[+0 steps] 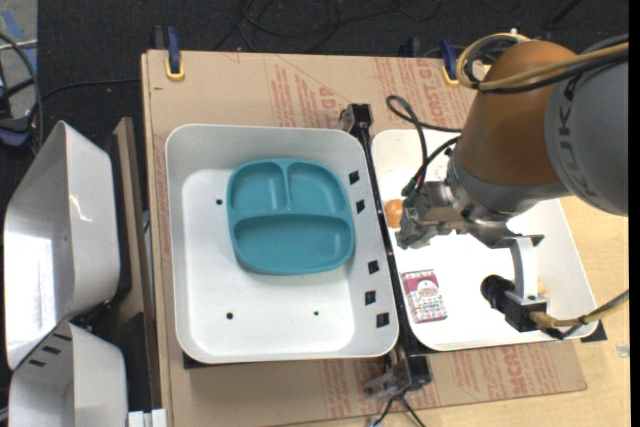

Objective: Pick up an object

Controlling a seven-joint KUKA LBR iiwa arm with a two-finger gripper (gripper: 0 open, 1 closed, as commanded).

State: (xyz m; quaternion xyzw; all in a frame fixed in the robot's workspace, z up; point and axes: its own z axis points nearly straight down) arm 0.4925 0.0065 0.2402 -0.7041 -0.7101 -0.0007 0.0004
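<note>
The end effector (pixel 412 223), whose state cannot be told, is lowered beside a small orange object (pixel 394 211); a firm closing is probably needed next.

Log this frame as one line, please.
arm: over right bin | teal tray: left bin | small card: right bin | grasp: unconfirmed

light: bright, even | glare: white bins (pixel 200 315) | shadows: soft | focus: sharp
</note>
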